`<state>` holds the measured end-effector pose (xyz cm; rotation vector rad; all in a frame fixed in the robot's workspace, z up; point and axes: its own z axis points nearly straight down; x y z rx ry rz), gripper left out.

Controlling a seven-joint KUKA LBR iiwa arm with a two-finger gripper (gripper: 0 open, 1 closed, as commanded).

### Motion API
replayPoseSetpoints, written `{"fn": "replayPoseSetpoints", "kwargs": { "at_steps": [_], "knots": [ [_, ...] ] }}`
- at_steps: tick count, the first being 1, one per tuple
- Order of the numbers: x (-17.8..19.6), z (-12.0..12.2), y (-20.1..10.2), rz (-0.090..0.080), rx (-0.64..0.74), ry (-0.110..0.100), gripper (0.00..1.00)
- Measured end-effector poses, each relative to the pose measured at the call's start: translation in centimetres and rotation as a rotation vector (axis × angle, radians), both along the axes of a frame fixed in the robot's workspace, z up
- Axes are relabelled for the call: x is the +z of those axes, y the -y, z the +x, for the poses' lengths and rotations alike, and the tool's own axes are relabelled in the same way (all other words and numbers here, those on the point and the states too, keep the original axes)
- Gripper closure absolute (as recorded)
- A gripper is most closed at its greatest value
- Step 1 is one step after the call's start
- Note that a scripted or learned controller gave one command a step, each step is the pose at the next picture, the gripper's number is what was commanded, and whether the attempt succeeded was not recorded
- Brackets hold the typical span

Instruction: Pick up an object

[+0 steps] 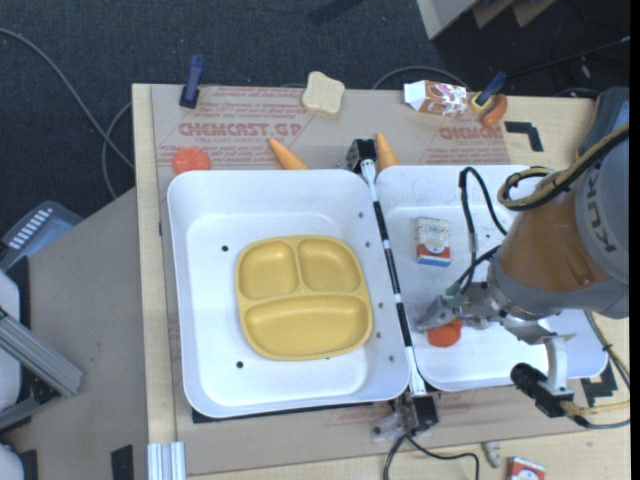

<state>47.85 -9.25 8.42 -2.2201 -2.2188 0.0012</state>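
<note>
Down in the right bin (560, 368), the claw (440, 316) sits just over an orange-red round object (445, 335); whether it grips, I can't tell. A small carton (433, 241) lies nearby.

Grey arm (590, 238) with an orange band; black cables loop over it; dark lettering shows.

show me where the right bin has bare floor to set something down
Bare floor lies in the right white bin along its near edge and above the small red-and-white carton. It is crowded near the round orange-red object, where the gripper sits.
</note>
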Motion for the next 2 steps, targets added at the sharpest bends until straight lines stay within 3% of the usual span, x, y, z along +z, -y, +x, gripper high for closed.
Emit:
{"fn": "replayPoseSetpoints", "kwargs": {
  "at_steps": [1,2],
  "knots": [
    [1.0,0.0,0.0,-0.001,0.0,0.001,1.0],
    [12.6,4.0,-6.3,-0.001,0.002,0.003,1.0]
  ]
}}
